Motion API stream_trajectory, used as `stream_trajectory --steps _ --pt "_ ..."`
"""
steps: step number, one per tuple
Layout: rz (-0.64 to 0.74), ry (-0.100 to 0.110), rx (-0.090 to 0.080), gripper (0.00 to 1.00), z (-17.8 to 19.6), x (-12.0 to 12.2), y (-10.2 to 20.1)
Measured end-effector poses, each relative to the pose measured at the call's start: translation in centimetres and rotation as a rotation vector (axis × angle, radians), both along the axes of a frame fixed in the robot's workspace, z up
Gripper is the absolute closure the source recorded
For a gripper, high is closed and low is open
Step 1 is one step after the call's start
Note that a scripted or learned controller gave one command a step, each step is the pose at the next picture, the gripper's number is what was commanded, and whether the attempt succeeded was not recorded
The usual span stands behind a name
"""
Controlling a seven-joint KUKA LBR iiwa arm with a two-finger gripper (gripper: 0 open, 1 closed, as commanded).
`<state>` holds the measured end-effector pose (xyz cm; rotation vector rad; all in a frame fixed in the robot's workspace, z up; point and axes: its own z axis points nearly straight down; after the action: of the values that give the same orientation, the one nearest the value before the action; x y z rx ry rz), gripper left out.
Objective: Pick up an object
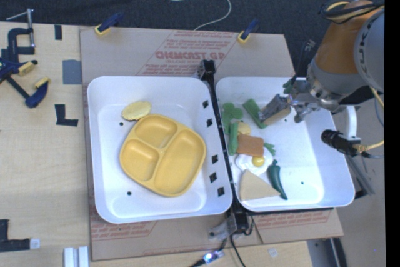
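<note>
Two white bins are sitting side by side, the left bin (100,134) holding a yellow divided plate (164,154), the right bin (312,191) keeping toy food (253,147) at its nine o'clock, while the gripper (275,111), its opening unreadable, is hovering over the bin's twelve o'clock part.

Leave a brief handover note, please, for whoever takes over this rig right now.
Tool: low over the right bin, near its upper middle; whether it is open or shut is unclear, and nothing shows in its grip.
Right bin: toy food clustered along its left side, including green pieces, a brown slab, a fried egg, a cheese wedge and a dark green pepper.
Left bin: yellow divided plate and a small yellow piece.
Done: no pick visible.
Left: grasp one object and lift it.
</note>
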<state>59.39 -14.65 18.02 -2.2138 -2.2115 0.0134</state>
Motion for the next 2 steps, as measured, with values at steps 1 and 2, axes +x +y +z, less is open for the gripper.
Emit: stream_trajectory --steps 1,2 --pt "0.003 -0.012 -0.002 0.00 0.7 0.3 0.0" --pt "0.002 -0.006 -0.002 0.00 -5.7 0.1 -0.4"
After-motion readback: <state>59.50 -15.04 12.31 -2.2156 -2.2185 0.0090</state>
